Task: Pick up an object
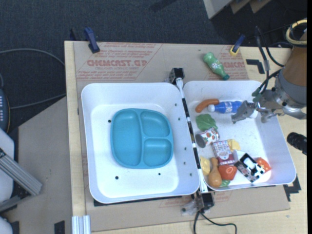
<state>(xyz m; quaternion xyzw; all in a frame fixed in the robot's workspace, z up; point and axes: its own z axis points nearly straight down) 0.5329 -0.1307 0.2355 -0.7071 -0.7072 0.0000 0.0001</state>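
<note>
Left bin (97,130): a shallow white tray is seen on the left of the bench, bearing a blue divided plate (142,137) with three compartments near its middle.
Bench top (126,62): a brown printed board is seen behind the bins, with a green bottle (215,65) lying on it beyond the right bin's far wall.
Right bin (280,140): a white tray is set just beside the left one, with the objects gathered mostly along its left side.
Far objects: an orange sausage (207,104) is seen lying just beside a blue and white bottle (227,107); a green leafy piece (205,122) lies nearer the camera.
Near objects: a small can (207,137), a red and white packet (224,150), a yellow pear (214,177), a red piece (227,172) and a black and white item (249,167) are clustered together.
Gripper (254,113): it is seen over the right bin's far right part, fingers spread, nothing between them; one fingertip lies just beside the blue and white bottle's right end.
</note>
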